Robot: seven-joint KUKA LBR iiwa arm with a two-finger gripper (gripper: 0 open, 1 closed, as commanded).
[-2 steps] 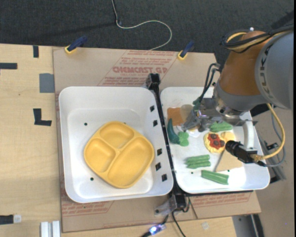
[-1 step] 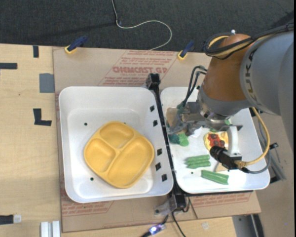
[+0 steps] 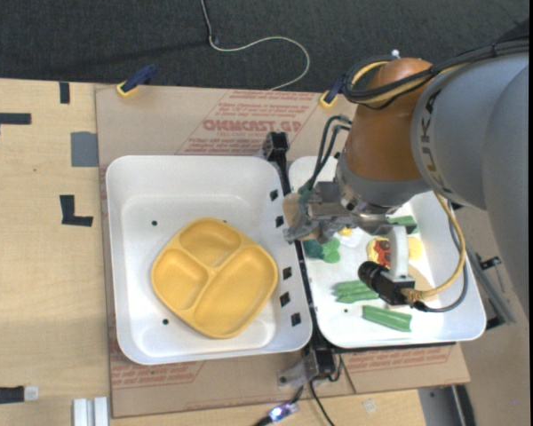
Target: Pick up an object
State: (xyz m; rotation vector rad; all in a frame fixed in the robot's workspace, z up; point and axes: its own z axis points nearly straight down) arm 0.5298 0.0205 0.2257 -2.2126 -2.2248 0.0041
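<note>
While the arm (image 3: 444, 122) is reaching in from the right of the frame, the loose objects are lying in the right bin (image 3: 453, 327), low and right of centre — a dark green stick (image 3: 386, 319) near the bin's lower edge, a lighter green piece (image 3: 360, 289) just above it, a teal lump (image 3: 324, 250) toward the bin's left wall, and a red and yellow bit (image 3: 400, 251) partly hidden behind a black fitting on the arm. The gripper (image 3: 318, 220) is hanging over the upper left part of this bin, just above the teal lump; whether the jaws are spread or pressed together cannot be told, and nothing is showing between them. Left of centre, the left bin (image 3: 133, 185) is holding a yellow divided plate (image 3: 215, 277), lying flat. Both bins are sitting on a sheet of brown cardboard (image 3: 213, 122) on the wooden desk (image 3: 35, 264) — a thin white cable (image 3: 258, 47) is looping across the dark floor at the top of the frame.
</note>
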